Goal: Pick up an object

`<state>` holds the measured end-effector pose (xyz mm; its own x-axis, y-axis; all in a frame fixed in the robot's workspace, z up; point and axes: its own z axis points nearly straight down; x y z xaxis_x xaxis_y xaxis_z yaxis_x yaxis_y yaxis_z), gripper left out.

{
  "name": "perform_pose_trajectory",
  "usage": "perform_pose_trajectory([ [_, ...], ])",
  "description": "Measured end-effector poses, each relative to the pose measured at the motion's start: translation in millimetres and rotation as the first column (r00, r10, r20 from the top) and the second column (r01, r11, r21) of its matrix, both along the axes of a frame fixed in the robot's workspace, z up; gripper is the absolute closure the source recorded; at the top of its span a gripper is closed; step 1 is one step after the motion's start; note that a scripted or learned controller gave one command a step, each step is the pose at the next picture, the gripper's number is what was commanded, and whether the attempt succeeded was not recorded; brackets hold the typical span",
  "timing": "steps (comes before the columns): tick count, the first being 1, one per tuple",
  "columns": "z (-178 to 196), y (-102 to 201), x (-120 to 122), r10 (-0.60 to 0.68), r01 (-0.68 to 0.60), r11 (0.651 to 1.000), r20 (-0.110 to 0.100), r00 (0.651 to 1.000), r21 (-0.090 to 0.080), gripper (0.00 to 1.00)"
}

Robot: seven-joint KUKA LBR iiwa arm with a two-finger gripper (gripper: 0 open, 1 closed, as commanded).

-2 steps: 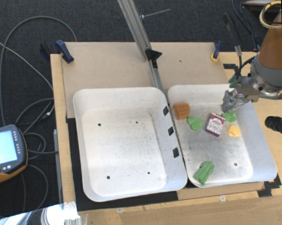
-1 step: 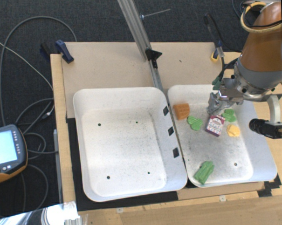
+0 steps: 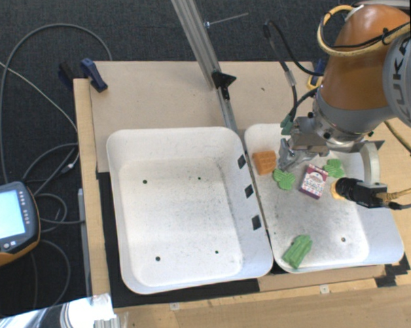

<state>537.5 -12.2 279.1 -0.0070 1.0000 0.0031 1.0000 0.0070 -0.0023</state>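
Nearest the camera, a ribbed green plastic block (image 3: 298, 250) lies at six o'clock in the right white bin (image 3: 379, 244). At eleven o'clock the gripper (image 3: 287, 160) hangs over a small green leafy toy (image 3: 284, 179), beside an orange foam block (image 3: 264, 162); its grip state cannot be determined. Descend vertically, centred on the toy, clear of the pink printed packet (image 3: 314, 182).

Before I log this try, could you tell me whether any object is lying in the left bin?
No, the orange block, the green pieces, the pink box and the green cylinder all lie in the right bin.
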Motion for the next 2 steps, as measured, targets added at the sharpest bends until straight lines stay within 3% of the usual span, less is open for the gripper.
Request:
perform_pose_trajectory([
  [2,-4.7,104.7,-18.4,0.0,0.0,1.0,-0.002,1.0,-0.001,1.0],
])
